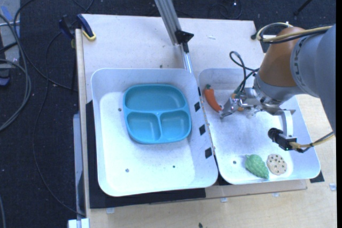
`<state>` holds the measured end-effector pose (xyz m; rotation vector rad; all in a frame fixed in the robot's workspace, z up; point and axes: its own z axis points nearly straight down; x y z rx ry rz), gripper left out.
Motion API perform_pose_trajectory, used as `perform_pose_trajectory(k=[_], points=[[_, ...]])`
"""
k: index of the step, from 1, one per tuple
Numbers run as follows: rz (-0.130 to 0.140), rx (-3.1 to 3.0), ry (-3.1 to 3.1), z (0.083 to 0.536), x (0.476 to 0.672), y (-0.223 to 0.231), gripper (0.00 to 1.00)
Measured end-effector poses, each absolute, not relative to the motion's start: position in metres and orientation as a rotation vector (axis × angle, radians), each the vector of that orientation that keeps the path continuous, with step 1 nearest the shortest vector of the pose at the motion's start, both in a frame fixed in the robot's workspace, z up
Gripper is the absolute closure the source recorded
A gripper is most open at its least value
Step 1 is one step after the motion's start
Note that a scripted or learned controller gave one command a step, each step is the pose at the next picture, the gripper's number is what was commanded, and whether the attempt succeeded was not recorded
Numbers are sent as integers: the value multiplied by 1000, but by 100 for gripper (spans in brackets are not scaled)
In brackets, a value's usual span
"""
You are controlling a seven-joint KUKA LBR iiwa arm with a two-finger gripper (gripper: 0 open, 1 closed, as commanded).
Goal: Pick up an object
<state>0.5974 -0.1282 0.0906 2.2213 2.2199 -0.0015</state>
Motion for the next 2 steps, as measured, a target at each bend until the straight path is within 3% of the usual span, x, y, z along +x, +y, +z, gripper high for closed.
perform_pose_trajectory(k=[1, 2], points=[[2, 2220, 2216, 104, 599, -129, 100], [3, 2218, 2221, 162, 593, -123, 100]])
